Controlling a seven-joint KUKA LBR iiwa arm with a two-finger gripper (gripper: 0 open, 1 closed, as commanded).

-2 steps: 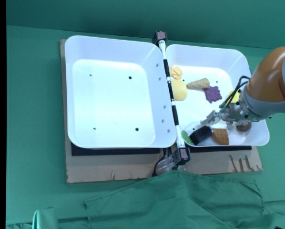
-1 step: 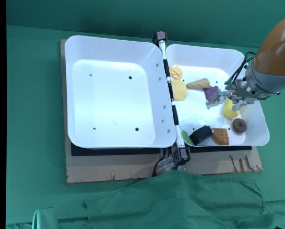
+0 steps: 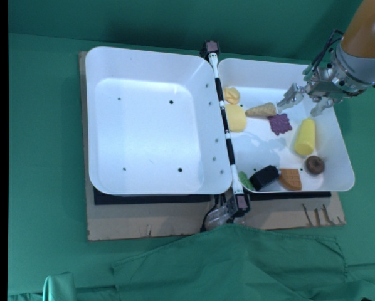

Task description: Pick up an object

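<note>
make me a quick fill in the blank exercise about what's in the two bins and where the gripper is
1. All the toy food lies in the ___ bin.
2. The gripper hovers with its fingers ___, nothing between them.
3. The corn cob is coloured ___.
4. The purple grape bunch lies just below the ice cream ___.

Missing words: right; open; yellow; cone

Both bins, left and right, look like glossy white plastic, smooth, catching light on their floors. The bench wears a matt green cloth, creased at the front. Beneath the bins lies a rough brown cardboard sheet. The gripper looks like bare grey metal; the arm's band is smooth orange with a soft sheen
</note>
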